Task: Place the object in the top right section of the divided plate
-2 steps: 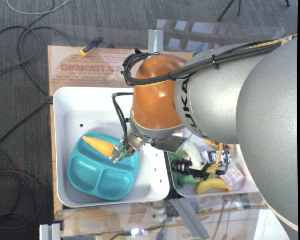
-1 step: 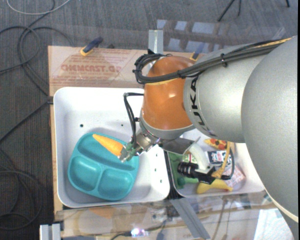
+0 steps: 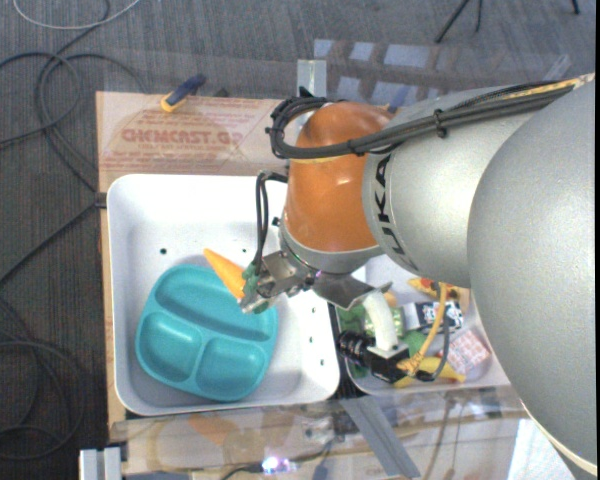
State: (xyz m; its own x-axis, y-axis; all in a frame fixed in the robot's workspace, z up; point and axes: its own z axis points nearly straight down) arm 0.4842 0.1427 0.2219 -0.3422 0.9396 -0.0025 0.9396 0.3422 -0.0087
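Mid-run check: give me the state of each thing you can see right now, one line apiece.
gripper: over the plate's upper right edge; grip unclear.
orange object: at the gripper tip, overlapping the plate's top right rim.
divided plate: teal, flat in the left bin.
left bin: holds the plate.
right bin: holds a jumble of small items, partly hidden by the arm.

Cardboard sheet [image 3: 180, 138] along the bench's far edge, behind the left bin: faded red print, reads roughly "CHEMCAST", trailing characters unclear. Arm [image 3: 380, 193]: dark letters on the grey casing just below the orange band, "UK" legible, rest cut off.
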